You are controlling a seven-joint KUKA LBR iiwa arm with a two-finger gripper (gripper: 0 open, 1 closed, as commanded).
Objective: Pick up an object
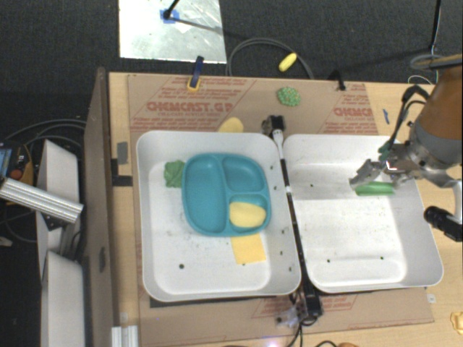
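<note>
Now green stick [375, 188] lies lengthwise left-right.

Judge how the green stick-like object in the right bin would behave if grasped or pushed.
The green object looks long, thin and rounded, so it may roll when nudged. Lying flat on the right bin's smooth floor, it could slide away. It looks small, so probably light.

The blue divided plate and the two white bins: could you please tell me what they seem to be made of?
The blue divided plate looks like moulded plastic with a matte finish: uniform colour, rounded compartment walls, no glare. The left white bin and right white bin look like thin formed plastic, smooth and faintly glossy, with rounded lips and scattered dark specks; painted metal cannot be ruled out.
</note>
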